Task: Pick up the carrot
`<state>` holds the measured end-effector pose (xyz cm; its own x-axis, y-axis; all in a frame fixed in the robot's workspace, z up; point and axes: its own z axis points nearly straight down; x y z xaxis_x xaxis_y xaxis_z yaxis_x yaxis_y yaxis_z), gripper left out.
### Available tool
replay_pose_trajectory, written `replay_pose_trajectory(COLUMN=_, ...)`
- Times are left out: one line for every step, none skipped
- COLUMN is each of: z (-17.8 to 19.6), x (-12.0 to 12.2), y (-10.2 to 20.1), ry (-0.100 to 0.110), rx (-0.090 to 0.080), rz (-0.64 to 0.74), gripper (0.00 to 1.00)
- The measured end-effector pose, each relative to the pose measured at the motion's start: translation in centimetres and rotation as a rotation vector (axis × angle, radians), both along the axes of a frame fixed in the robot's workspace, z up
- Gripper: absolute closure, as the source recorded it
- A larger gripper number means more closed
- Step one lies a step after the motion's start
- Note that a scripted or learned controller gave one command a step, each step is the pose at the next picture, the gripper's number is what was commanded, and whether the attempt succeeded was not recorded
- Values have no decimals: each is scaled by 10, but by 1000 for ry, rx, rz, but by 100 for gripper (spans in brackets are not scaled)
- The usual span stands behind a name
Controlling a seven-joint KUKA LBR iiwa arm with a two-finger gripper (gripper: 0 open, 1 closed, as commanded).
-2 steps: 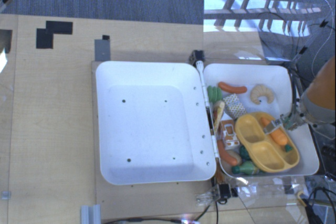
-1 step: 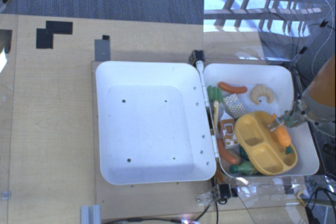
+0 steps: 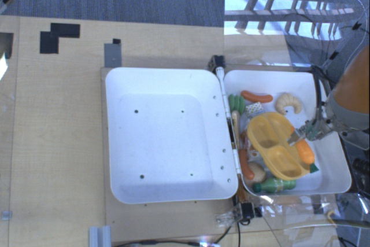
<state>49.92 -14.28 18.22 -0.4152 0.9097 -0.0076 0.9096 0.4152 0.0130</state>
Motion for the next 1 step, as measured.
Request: replay_pose_trajectory(z=46, x=63, y=62, ry=5, rx=7, rz=-281, gripper=100)
